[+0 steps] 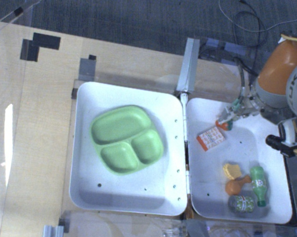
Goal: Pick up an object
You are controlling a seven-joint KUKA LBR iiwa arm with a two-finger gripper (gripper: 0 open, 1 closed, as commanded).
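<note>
Over right white bin: gripper above small red-and-white carton; jaw state cannot be told; nothing visibly lifted, pickup pending.

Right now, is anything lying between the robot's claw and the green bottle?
Yes. In the camera view, the red and white packet and the yellow piece lie between the gripper and the green bottle, with bare white bin floor around them.

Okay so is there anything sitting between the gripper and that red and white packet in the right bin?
Nothing visible does. The gripper sits just above-right of the red and white packet, with bare bin floor between. The green bottle and can lie nearer the front edge.
</note>
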